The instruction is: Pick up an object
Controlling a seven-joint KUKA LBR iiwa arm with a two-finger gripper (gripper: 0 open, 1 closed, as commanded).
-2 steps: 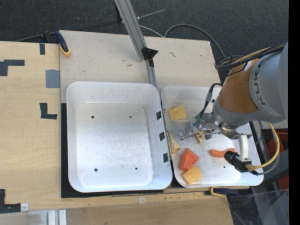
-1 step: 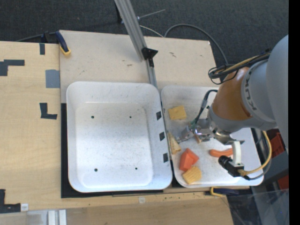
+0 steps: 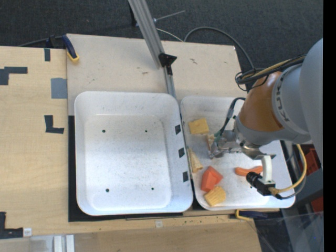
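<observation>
My gripper (image 3: 215,150) is down inside the right bin (image 3: 231,109), under the grey wrist with the orange band. Its tips sit near the bin's middle, just below a tan block (image 3: 198,126) and above a red-orange wedge (image 3: 211,178). A small tan piece (image 3: 196,163) lies by the bin's left wall. A yellow ridged piece (image 3: 215,196) rests near the front edge. A thin orange piece (image 3: 248,170) lies right of the wedge. The wrist hides the fingers.
The left bin (image 3: 126,151) stands beside the right one. A metal pole (image 3: 149,28) slants over the back of the bench. A black cable (image 3: 220,35) loops behind the right bin. Yellow cable and a black fitting (image 3: 260,184) hang off the wrist.
</observation>
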